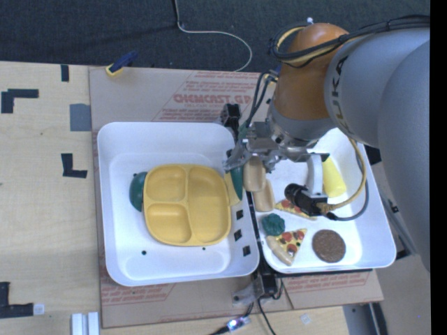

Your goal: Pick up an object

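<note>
The gripper is hanging over the dividing wall between the two bins, at the far left corner of the right bin. How far open it is cannot be told from this angle, and nothing is showing in its hold.

A tan piece is lying just on the near side of the gripper, against the right bin's left wall; whether the two are touching cannot be told. Near it, a green lump and a pizza slice are resting toward the near left corner, with a brown disc just to their right. A yellow piece is lying further right, toward the far side.

In the left bin, a yellow divided plate is sitting centrally, and a dark green item is protruding from under its left edge.
</note>
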